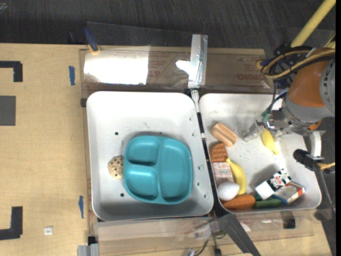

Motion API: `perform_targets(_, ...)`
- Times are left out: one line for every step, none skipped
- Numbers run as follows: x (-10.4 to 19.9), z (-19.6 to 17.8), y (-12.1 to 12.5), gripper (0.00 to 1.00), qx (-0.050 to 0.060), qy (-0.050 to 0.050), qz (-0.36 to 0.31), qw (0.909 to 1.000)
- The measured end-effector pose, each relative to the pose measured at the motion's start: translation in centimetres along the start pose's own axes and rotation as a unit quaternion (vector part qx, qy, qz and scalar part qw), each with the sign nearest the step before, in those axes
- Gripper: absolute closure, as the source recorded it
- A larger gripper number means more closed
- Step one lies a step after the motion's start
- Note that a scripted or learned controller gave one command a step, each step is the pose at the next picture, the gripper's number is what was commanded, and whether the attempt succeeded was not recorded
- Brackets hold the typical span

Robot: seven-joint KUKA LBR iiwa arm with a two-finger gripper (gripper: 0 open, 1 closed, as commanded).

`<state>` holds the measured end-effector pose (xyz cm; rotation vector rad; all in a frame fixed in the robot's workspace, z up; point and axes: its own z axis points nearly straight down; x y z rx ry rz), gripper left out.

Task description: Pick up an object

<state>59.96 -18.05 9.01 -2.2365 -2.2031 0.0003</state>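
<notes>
A small yellow banana-shaped toy (270, 142) hangs tilted just below the pincer (268, 126), over the upper right part of the right bin (234, 106).

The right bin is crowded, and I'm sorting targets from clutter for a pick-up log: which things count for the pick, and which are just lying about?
For the pick:
- gripper
- small yellow piece right by it
- banana, white egg, carrot, hot dog bun, all in the right bin

Lying about:
- teal divided plate in the left bin
- cookie beside the plate
- blue tape on the bench
</notes>
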Motion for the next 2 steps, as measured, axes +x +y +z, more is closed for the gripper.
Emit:
perform_targets(0.0, -1.1, 0.1, 1.00, -0.002, 0.000, 0.000, 1.0000)
perform_targets(10.5, -12.8, -0.7, 1.00, -0.007, 0.001, 0.040, 0.9992)
